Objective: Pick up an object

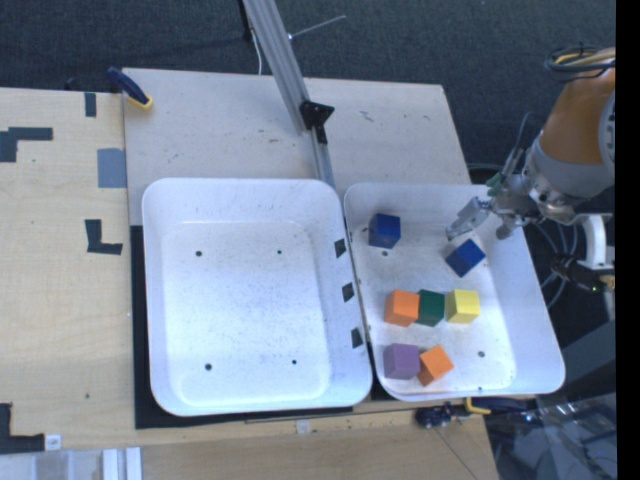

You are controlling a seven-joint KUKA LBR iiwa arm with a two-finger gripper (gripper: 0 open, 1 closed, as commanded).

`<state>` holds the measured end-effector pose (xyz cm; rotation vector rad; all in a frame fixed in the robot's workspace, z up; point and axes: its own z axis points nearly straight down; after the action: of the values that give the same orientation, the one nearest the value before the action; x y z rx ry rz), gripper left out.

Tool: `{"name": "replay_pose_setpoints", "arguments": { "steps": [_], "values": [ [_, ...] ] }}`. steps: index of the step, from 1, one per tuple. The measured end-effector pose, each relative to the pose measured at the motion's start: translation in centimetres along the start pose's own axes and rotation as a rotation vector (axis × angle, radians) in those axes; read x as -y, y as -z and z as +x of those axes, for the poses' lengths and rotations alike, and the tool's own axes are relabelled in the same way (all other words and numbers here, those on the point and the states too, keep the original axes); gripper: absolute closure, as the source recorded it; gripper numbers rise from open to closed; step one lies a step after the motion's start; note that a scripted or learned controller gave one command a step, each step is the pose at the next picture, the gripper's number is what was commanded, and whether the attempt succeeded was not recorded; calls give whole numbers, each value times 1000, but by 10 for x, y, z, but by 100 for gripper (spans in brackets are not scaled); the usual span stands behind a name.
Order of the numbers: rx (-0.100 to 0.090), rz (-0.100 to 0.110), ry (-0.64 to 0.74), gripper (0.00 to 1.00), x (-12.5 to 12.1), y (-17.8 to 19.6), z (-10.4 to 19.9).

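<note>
Gripper (pixel 483 218) hangs over right bin (pixel 530 358), can't tell its state, nothing visibly held. Left bin (pixel 160 218) sits alongside. Then blue cube (pixel 384 230), orange-green-yellow row (pixel 431 307), and second blue cube (pixel 465 258) just below the claw, probably the target.

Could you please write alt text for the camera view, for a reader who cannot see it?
The arm's gripper hovers above a blue cube in the right bin, which also holds another blue cube, two orange, one green, one yellow and one purple. The left bin sits beside it.
</note>
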<state>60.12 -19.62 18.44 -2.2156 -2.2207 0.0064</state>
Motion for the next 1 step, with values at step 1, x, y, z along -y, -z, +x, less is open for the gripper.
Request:
{"name": "replay_pose_setpoints", "arguments": {
  "steps": [1],
  "values": [
    [0,1,-1,0,-7,-58,-3]
  ]
}}
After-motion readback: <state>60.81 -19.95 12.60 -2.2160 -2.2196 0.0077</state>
